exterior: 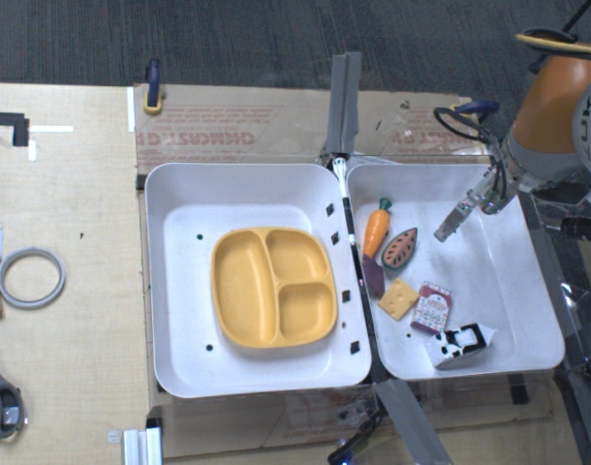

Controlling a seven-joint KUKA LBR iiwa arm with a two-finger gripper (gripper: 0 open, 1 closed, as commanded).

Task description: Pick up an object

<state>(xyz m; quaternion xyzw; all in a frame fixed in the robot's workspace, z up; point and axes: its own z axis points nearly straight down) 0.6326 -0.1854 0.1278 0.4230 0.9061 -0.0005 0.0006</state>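
Over the right bin [528,289], at two o'clock, we see the gripper [451,225] empty; we cannot tell its spread. Targets crowd at nine: carrot [375,229] touching the wall. We risk a glancing miss.

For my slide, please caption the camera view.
Claw hovers over right bin near toy carrot; yellow divided plate sits in left bin.
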